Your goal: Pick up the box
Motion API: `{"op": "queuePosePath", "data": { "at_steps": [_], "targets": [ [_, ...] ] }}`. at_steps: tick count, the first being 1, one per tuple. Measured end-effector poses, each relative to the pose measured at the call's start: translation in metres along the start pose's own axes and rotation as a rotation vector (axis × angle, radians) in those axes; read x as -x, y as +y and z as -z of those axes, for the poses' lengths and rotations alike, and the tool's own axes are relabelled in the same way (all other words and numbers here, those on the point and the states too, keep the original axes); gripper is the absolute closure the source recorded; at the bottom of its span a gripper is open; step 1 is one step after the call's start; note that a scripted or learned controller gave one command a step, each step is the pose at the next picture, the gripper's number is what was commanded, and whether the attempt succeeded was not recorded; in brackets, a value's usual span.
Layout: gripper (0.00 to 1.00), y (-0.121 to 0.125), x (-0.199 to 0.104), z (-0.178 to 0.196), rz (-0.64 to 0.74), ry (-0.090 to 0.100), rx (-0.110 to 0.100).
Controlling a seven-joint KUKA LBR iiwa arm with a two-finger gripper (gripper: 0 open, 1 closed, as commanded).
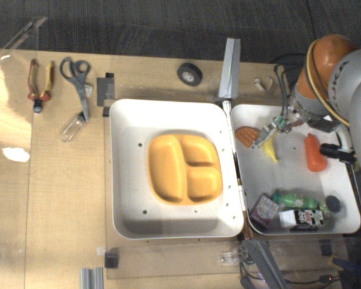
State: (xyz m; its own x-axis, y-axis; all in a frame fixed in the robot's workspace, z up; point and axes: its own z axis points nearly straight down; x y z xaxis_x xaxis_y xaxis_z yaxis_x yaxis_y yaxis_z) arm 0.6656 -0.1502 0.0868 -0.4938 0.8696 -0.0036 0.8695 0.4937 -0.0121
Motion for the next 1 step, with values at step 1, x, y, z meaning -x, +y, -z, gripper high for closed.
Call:
{"op": "queuePosePath", "data": {
  "at_steps": [1],
  "targets": [
    [0.00,-0.0463,-0.0700,0.0020,-0.103,-0.002,0.022]
  ]
}}
